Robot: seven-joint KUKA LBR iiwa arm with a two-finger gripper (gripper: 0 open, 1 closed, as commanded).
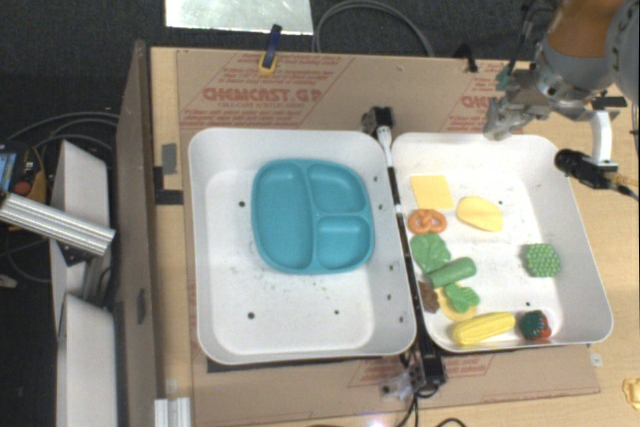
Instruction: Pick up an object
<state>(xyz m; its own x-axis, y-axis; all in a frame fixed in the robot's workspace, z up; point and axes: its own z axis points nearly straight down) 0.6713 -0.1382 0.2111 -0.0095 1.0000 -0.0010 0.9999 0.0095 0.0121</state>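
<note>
The right white bin (575,215) holds several toy foods: a yellow cheese square (431,191), a yellow lemon-like piece (480,213), an orange pretzel (427,221), green vegetables (445,270), a green bumpy ball (542,260), a yellow corn cob (484,327) and a red strawberry (535,325). My gripper (497,127) hangs over the bin's far rim, above and apart from all of the food. Nothing shows between its fingers.
The left white bin (225,315) holds a blue divided tray (311,216). A black clamp (380,123) sits at the far end of the seam between the bins. Cardboard covers the bench behind. A black fitting (585,167) sticks in over the right bin's far right rim.
</note>
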